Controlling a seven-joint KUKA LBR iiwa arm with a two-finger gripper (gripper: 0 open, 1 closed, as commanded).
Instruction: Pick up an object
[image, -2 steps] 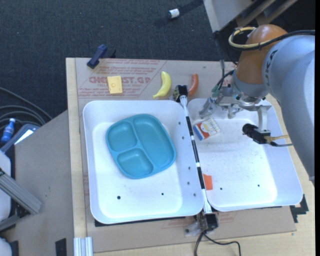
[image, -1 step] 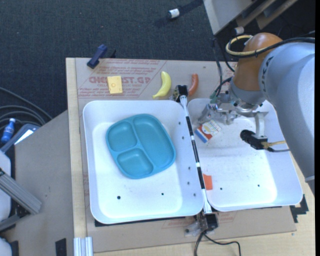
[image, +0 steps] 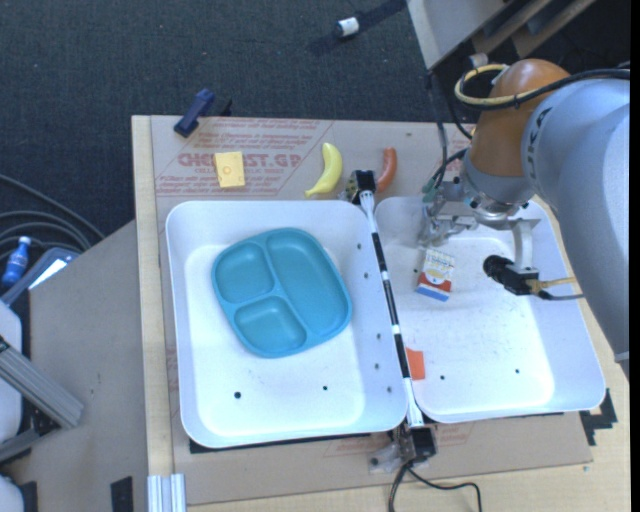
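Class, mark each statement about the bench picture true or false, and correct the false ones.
1. The blue divided plate lies in the left bin. True.
2. The banana lies inside the right bin. False: it lies on the board behind the bins.
3. A small carton lies in the right bin, below the tool. True.
4. The yellow square sits on the blue divided plate. False: it lies on the board behind the left bin.
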